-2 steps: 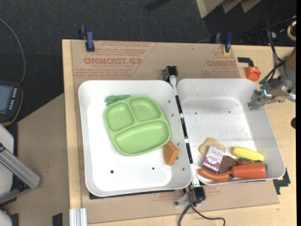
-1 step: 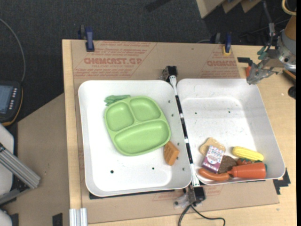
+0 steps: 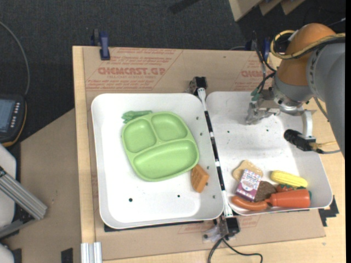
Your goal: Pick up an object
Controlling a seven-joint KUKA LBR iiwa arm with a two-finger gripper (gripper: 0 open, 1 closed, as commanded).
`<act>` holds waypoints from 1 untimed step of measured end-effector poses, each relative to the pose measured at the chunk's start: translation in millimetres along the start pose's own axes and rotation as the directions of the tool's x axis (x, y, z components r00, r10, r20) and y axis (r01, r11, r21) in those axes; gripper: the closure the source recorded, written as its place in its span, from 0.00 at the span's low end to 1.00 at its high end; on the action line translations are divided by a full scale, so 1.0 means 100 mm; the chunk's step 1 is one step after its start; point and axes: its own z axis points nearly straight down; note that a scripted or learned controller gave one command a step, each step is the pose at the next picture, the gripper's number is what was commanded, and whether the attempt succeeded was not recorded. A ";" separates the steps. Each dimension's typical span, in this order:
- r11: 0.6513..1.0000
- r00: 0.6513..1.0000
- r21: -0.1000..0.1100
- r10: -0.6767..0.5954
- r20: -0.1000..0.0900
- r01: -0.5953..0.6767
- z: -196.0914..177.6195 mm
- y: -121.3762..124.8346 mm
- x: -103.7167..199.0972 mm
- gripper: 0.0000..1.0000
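Note:
My gripper [image 3: 258, 115] hangs low over the bare upper-left part of the right bin [image 3: 274, 141], with nothing seen in it. A pile of toy food lies in that bin's front corner: a tan cracker [image 3: 245, 168], a purple packet [image 3: 250, 183], a brown piece [image 3: 266, 190], a yellow corn cob [image 3: 289, 178], an orange carrot [image 3: 290, 199] and a red sausage [image 3: 248, 204]. The pile sits well in front of the gripper, apart from it. In the left bin [image 3: 109, 163] a small orange-brown block [image 3: 199, 178] lies by the divider.
A green divided plate [image 3: 159, 147] takes up the middle of the left bin, with a small green leafy piece [image 3: 136, 115] at its back-left rim. A black divider rail [image 3: 211, 141] runs between the bins. The grey arm [image 3: 323, 64] and a black cable [image 3: 299, 138] cross the right bin's far side.

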 end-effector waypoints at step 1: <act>1.000 1.000 -0.026 0.008 0.014 -0.008 -1.06 0.15 -0.60 1.00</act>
